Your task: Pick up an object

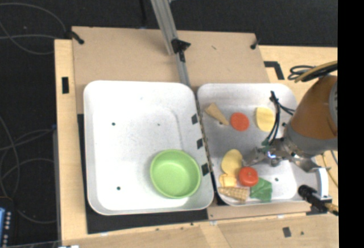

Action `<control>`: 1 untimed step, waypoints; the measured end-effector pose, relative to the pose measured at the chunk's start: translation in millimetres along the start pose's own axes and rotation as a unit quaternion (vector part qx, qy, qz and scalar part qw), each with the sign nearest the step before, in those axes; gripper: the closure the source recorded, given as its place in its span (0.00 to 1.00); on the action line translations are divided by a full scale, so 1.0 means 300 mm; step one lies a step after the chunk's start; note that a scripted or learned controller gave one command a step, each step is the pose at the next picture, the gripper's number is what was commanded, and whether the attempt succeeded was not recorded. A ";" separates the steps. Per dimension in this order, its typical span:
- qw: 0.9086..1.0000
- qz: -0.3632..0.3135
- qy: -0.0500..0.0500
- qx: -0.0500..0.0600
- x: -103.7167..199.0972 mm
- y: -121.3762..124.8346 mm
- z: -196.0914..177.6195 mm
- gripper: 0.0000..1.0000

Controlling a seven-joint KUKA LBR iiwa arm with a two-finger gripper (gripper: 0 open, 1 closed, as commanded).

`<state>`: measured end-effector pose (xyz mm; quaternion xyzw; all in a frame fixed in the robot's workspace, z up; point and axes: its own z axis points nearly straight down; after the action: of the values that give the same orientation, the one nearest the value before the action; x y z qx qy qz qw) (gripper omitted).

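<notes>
The right bin (250,93) holds several small toy foods. A tan wedge (216,114), an orange-red disc (239,122) and a pale yellow piece (264,118) lie toward its back. Near its front lie a yellow piece (231,160), a red tomato-like ball (248,176), a green leafy piece (261,190) and a tan waffle-like piece (234,193). My gripper (263,157) reaches in from the right, low over the middle of this bin. It sits just right of the yellow piece and just above the red ball. Nothing is visibly held.
The left bin (125,110) contains a green bowl (175,173) at its front right corner. A slanted metal pole (162,8) rises behind the bins. The orange band of the arm (315,113) hangs over the right bin's right edge.
</notes>
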<state>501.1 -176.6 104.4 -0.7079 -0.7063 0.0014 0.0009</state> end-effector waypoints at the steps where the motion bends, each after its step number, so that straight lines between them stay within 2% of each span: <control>1: 1.000 0.003 0.001 -0.004 0.001 0.008 -0.040 1.00</control>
<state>503.6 -176.3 116.5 -0.7097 -0.7045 -0.0019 -0.0016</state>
